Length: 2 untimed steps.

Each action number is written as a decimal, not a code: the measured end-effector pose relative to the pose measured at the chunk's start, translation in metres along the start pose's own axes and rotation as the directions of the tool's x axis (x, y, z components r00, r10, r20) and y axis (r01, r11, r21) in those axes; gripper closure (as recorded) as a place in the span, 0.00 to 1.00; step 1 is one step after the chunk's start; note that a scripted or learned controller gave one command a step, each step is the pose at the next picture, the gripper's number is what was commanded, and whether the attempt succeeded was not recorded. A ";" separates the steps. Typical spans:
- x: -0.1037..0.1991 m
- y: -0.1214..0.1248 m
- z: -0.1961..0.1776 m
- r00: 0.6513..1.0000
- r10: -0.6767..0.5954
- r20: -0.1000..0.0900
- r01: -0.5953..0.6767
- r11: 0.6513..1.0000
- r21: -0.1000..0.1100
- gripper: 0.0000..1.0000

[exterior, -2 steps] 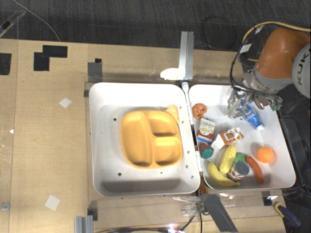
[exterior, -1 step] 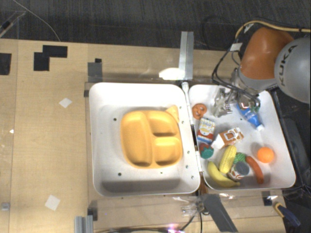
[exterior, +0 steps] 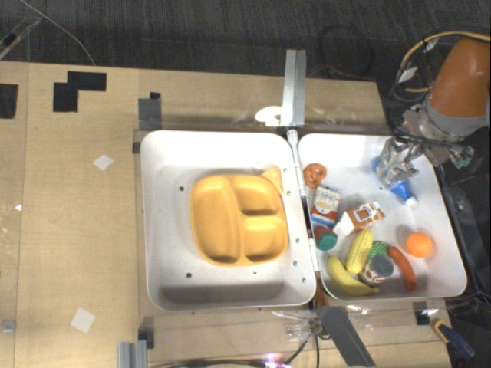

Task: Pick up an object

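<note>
- A blue bottle (exterior: 400, 187) lies near the right bin's (exterior: 453, 282) far right corner.
- The gripper (exterior: 397, 165) hangs just over the bottle; its grip cannot be told.
- An orange (exterior: 419, 244), banana (exterior: 347, 277) and corn (exterior: 359, 250) lie nearer the front.
- A yellow tray (exterior: 238, 218) fills the left bin (exterior: 165, 282).

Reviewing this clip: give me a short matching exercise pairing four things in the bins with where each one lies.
Things:
1. yellow divided tray
2. orange ball
3. banana
4. blue object

Places:
A. right bin, near front edge
B. under the gripper, right bin's far side
C. left bin, middle
D. right bin, by right wall

Pairs: 1-C, 2-D, 3-A, 4-B
</note>
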<state>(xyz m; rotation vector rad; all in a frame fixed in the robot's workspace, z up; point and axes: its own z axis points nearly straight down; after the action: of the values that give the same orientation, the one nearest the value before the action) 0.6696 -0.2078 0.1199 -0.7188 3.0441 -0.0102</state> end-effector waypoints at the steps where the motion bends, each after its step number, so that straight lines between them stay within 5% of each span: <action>1: 0.031 0.045 -0.008 0.990 -0.142 -0.002 0.142 0.990 -0.004 1.00; 2: 0.061 0.083 -0.006 0.990 0.140 -0.005 -0.140 0.990 -0.005 1.00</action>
<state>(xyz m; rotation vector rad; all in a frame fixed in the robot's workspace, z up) 0.5776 -0.1606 0.1240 -0.5047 3.0922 -0.0024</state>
